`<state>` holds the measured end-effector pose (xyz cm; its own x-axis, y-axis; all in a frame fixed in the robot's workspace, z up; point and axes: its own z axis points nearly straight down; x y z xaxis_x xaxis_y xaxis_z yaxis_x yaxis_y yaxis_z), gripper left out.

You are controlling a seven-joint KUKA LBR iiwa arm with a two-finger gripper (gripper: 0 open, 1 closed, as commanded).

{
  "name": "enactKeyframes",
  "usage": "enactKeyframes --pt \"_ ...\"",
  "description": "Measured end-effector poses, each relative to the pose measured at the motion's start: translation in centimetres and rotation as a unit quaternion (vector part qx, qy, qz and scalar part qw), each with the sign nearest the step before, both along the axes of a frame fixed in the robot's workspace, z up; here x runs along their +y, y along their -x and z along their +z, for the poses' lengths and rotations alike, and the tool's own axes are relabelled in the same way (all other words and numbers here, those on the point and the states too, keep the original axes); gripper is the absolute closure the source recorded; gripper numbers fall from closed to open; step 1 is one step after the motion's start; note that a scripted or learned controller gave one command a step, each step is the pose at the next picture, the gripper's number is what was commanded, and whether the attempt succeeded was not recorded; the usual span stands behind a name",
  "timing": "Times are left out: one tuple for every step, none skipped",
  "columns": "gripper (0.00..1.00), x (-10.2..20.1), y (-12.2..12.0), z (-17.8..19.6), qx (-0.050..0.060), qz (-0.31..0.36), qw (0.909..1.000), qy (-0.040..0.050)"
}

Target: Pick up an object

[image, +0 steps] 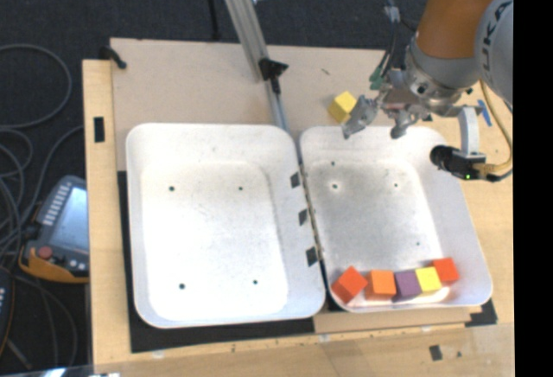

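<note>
Gripper [377, 118] with jaws spread open, nothing between them, hanging over the far rim of the right bin [449, 194]. Row of five blocks [397, 282] along that bin's near wall: orange-red, orange, purple, yellow, orange-red, touching side to side. Long axis of the row parallel to the near wall. Row well apart from the jaws, across the whole bin floor. Yellow block [344, 105] outside the bin, just beyond its far rim and just beside the left finger: likely the nearer target.

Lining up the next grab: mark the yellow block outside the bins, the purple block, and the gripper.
yellow block [343, 105], camera view, top face.
purple block [407, 283], camera view, top face.
gripper [378, 121], camera view, midway between fingertips.
</note>
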<state>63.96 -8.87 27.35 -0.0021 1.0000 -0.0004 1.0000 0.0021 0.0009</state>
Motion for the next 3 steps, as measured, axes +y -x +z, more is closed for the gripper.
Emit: enactKeyframes --pt "0.00 2.5 9.1 -2.6 0.003 -0.002 1.0000 -0.0002" --pt "0.00 11.2 14.3 -5.4 0.003 0.003 1.0000 -0.0015" --pt "0.00 13.8 15.5 -7.8 0.002 0.001 1.0000 -0.0003"
